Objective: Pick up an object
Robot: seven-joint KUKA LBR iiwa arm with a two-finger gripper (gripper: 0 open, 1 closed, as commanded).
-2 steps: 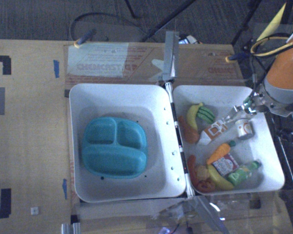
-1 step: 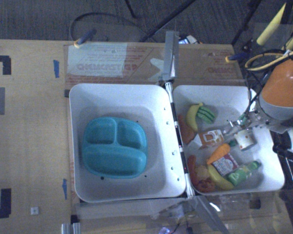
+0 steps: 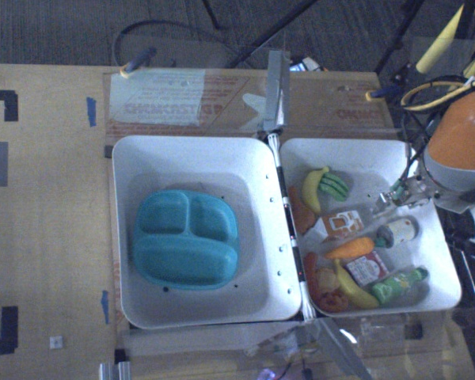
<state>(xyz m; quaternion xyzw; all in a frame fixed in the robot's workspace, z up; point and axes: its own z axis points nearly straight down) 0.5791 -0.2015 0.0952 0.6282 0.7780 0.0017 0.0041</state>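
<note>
No object is picked yet: the toys lie in the right bin (image 3: 294, 158), with the carrot (image 3: 349, 248) nearest the middle, so you should drop the gripper (image 3: 401, 191) straight onto a loose piece such as that, clear of the walls. Whether its jaws are apart or together, I cannot tell. Count: two bins, one teal divided tray (image 3: 186, 239) in the left bin (image 3: 133, 212), two bananas (image 3: 312, 188), one carrot.

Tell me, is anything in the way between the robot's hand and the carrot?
Nothing visible blocks it. The hand hangs over the right bin, up and to the right of the carrot. A small pale bottle lies just right of the carrot's tip, close by but not across the gap.
</note>
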